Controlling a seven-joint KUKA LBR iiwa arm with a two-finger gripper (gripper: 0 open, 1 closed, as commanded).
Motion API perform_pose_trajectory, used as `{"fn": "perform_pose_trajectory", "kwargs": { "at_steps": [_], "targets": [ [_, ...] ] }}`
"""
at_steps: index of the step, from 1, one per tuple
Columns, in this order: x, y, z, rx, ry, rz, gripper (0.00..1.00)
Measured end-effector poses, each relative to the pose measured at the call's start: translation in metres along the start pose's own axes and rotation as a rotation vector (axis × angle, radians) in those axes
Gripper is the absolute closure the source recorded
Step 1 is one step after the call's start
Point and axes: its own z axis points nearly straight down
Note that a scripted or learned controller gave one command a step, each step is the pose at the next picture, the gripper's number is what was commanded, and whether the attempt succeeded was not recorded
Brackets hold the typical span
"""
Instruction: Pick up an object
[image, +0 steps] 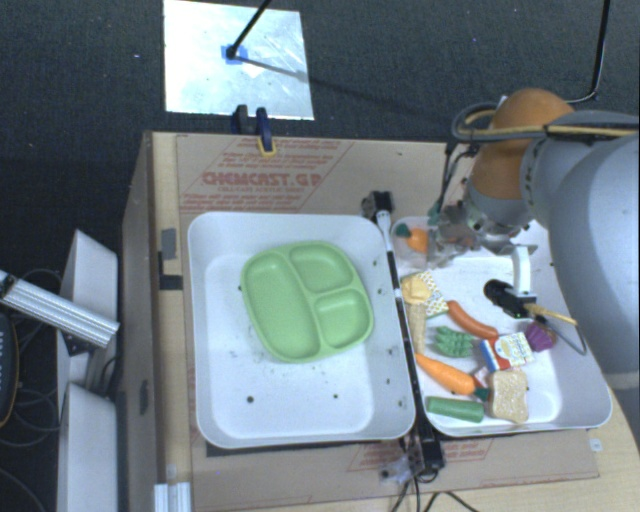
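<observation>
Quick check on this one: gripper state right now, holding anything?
Gripper: cannot be told; it sits low over the far end of the right bin, near the small carrot.

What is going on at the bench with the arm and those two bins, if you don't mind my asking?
The KUKA arm reaches in over the right bin, its gripper lowered near that bin's far end, close to a small orange piece. Nothing is visibly held. The right bin holds toy food: a hot dog, a carrot, a green cucumber-like piece and a slice of bread. The left bin holds a green divided plate.
</observation>
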Motion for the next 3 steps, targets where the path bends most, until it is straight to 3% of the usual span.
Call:
{"fn": "perform_pose_trajectory", "kwargs": {
  "at_steps": [1,3],
  "targets": [
    [0.0,0.0,0.0,0.0,0.0,-0.001,0.0],
    [0.001,0.0,0.01,-0.005,-0.004,0.003,0.0]
  ]
}}
